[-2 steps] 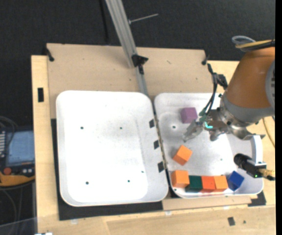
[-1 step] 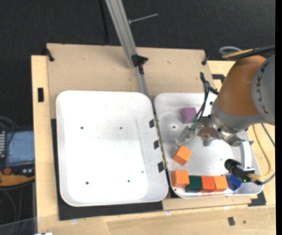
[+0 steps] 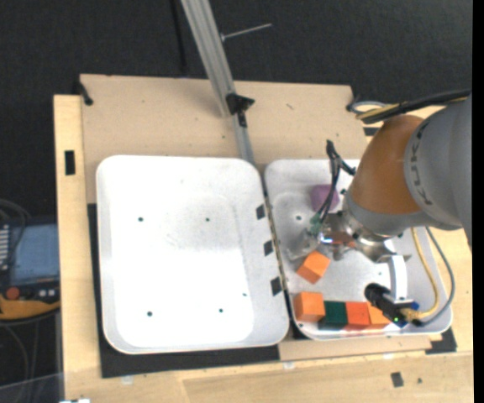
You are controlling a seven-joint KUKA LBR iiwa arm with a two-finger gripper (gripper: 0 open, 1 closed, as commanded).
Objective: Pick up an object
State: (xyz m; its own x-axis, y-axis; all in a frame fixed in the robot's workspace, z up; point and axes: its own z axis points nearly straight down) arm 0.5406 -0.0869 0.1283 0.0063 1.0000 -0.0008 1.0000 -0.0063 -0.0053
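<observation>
The grey arm with its orange band (image 3: 389,170) reaches into the right bin (image 3: 284,183), its tool (image 3: 324,243) poised just above a tilted orange block (image 3: 313,267); whether the tool is apart or together cannot be told. Along the bin's near wall sit another orange block (image 3: 310,306), a green block (image 3: 335,314) and a third orange block (image 3: 358,314). A purple object (image 3: 321,196) lies farther back. The left bin (image 3: 179,250) sits alongside on the table (image 3: 74,225).
</observation>
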